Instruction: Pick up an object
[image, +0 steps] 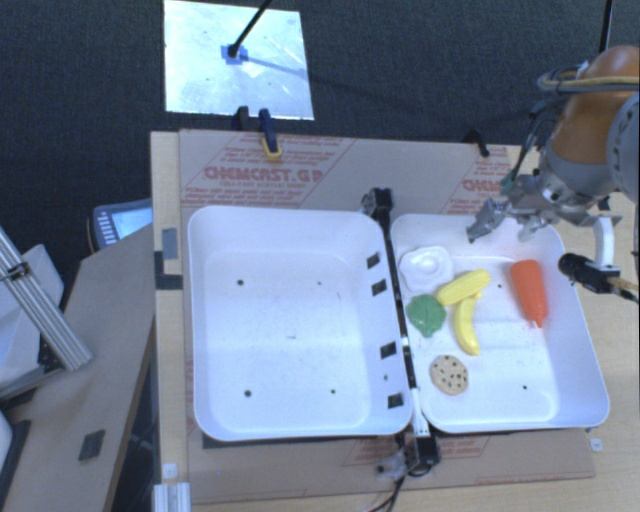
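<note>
Approach phase of a pick, judged from the layout: the tool (507, 216) is held above the far rim of the right bin (575, 400), and nothing is seen between its fingers; whether they are spread or closed cannot be told. All candidate objects lie in that bin: a carrot (529, 291) nearest the tool, two yellow bananas (465, 305), a green broccoli piece (427, 315), a white fried egg (426, 264) and a cookie (449, 375). A descent onto one object is called for next. The carrot lies apart from the others, with bare floor around it, whereas the bananas, broccoli and egg are crowded beside the divider. The left bin (290, 320) offers open room.
</note>
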